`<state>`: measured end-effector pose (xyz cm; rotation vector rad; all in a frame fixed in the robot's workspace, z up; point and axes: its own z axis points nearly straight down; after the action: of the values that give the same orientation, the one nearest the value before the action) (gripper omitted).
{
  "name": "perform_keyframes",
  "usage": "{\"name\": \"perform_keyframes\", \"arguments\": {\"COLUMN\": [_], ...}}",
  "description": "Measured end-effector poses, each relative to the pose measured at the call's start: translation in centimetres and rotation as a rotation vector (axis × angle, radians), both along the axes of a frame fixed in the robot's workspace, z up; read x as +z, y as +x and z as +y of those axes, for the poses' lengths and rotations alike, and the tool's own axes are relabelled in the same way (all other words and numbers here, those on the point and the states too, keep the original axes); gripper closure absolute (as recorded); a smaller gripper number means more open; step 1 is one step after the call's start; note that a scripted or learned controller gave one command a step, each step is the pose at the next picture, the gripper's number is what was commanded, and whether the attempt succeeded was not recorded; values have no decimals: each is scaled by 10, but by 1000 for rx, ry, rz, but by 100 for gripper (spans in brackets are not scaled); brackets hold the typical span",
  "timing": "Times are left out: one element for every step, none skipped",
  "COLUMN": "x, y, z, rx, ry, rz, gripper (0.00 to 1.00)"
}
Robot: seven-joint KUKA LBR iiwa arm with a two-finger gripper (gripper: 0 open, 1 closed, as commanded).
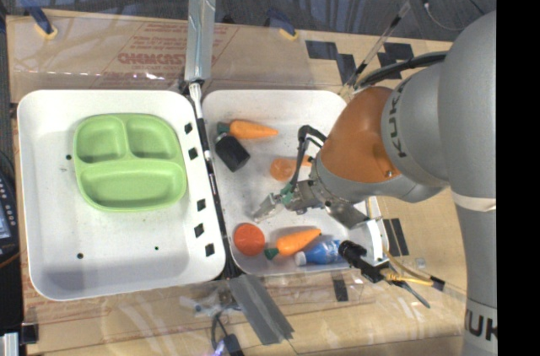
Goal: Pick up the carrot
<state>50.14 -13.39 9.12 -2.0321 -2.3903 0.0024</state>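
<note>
Two carrots lie in the right bin. One carrot with a green top rests near the bin's far left corner. The other carrot lies at the near edge, between a round orange-red ball and a blue bottle. My gripper hangs over the bin's middle, pointing left, just above and beyond the near carrot. It is open and holds nothing. The orange wrist band hides part of the bin's right side.
A black block sits under the far carrot, and a small orange piece lies mid-bin. The left bin holds a green divided plate. A cable loops beside the wrist.
</note>
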Motion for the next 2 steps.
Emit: {"name": "perform_keyframes", "arguments": {"x": [29,38], "y": [-20,-19], "z": [6,6], "rx": [-126,-120], "ry": [0,-1], "rz": [0,1], "gripper": [0,100]}}
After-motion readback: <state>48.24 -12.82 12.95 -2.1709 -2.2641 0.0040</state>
